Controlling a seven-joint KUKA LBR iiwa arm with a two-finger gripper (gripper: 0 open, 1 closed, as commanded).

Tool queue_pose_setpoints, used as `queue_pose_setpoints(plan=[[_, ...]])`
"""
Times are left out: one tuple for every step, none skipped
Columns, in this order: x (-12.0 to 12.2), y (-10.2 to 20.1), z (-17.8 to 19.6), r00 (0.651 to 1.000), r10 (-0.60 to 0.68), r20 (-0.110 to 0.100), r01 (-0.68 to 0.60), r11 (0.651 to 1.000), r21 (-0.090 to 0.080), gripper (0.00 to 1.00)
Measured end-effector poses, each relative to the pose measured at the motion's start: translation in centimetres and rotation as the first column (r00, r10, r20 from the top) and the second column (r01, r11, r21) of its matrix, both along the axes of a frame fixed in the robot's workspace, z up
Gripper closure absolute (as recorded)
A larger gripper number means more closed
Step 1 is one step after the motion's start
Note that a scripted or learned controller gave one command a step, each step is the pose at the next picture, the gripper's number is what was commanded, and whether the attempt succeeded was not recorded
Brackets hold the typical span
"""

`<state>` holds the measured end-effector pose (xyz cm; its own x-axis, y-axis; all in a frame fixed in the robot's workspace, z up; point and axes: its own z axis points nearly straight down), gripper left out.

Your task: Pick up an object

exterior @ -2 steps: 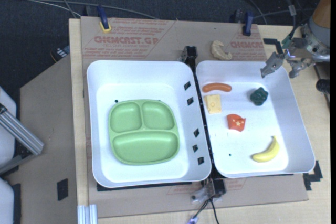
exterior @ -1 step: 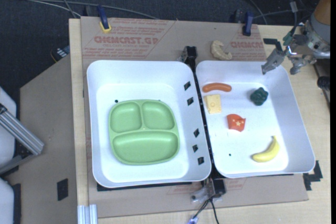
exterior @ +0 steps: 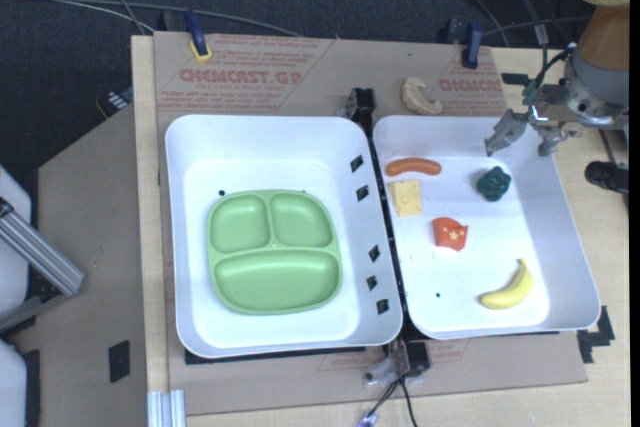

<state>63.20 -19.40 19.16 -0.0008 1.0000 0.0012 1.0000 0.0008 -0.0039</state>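
The gripper (exterior: 522, 136) is seen spread wide, nothing between its fingers; a green broccoli (exterior: 493, 183) is set just below it.

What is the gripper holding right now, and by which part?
Nothing. The gripper hangs open over the right bin's far edge, with nothing between its fingers; the green broccoli lies apart below it.
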Motion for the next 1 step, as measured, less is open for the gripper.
queue_pose_setpoints(plan=[[0.67, 0.26, -4.43, 1.000, 0.002, 0.000, -0.002, 1.000, 0.000, 0.00]])
